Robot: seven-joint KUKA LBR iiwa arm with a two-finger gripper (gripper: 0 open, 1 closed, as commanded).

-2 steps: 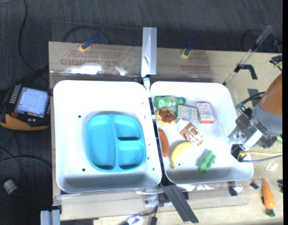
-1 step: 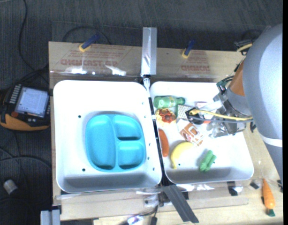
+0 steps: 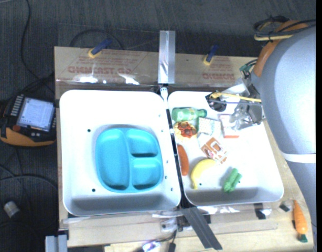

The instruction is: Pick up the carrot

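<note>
one carrot (image 3: 183, 159), long axis near-vertical

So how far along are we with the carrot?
Nothing looks done yet: the carrot lies on the floor of the right bin, along its left wall, next to the banana. In hand: the claw hangs over the bin's far right part, well apart from the carrot. Left to do: cross the bin, come down on the carrot, grasp it and lift.
</note>
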